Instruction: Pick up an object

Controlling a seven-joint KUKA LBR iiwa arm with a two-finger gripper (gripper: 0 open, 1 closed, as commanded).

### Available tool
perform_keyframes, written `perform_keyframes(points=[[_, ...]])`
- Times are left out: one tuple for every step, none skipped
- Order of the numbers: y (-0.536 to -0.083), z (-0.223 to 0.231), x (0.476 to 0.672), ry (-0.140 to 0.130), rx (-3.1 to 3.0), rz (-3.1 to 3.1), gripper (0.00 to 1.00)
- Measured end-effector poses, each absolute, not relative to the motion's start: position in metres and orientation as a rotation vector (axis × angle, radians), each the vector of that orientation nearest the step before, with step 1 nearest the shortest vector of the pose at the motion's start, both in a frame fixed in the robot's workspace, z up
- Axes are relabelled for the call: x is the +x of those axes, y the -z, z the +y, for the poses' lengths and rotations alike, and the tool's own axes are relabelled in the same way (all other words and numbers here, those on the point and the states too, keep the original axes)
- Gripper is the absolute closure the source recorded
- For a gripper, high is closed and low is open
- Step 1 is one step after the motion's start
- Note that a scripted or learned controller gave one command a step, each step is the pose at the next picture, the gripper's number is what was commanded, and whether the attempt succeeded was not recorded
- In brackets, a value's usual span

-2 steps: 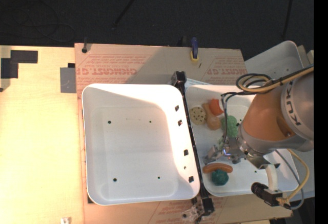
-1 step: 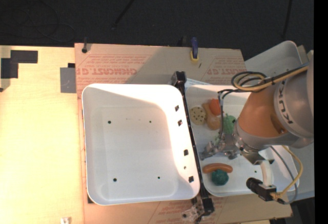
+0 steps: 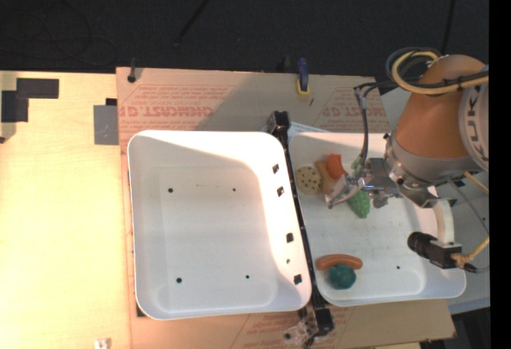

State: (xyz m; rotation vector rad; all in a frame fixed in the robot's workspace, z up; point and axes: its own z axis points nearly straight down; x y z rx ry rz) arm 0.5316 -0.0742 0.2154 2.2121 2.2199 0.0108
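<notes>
- Progress looks early: nothing is lifted yet, as far as I can judge.
- Hand sits low in the right bin, touching or just beside a green object at its 3 o'clock.
- Whether the hand is clenched or released, I cannot tell.
- Left: secure a grip and raise it.

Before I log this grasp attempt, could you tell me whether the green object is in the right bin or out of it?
In. The green object lies on the right bin's white floor, beside the gripper.
</notes>
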Motion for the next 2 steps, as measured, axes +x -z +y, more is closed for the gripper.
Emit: perform_keyframes(points=[[-0.091, -0.084, 0.542, 0.012, 2.229, 2.227, 0.00], [-0.192, -0.052, 0.505, -0.004, 2.219, 2.225, 0.00]])
